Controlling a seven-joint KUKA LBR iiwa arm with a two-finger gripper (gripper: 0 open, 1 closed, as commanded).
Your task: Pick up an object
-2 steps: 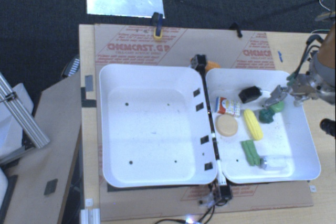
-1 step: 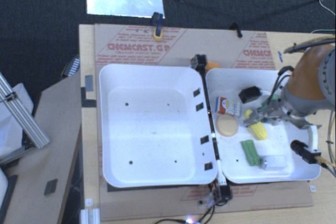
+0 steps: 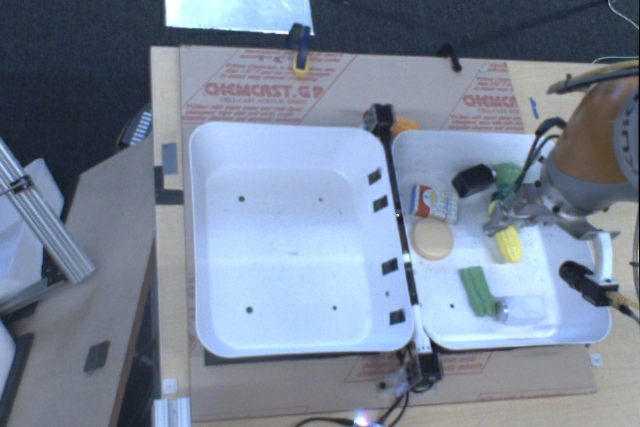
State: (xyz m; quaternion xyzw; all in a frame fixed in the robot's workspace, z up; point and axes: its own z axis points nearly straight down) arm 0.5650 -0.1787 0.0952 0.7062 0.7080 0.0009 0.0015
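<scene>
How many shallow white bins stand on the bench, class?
2: the left bin and, touching it at a shared edge, the right bin, which holds the loose objects. None seems hidden.

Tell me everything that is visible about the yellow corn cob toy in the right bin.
The yellow corn cob toy is a short, stubby piece, bright yellow with a ribbed, kernel-like surface that looks like plastic. It lies on its side on the floor of the right white bin, tilted diagonally, in the bin's middle-right part. The gripper is right over its upper end, seemingly touching it; whether it grasps the cob is not clear. A green object lies just beyond it.
</scene>
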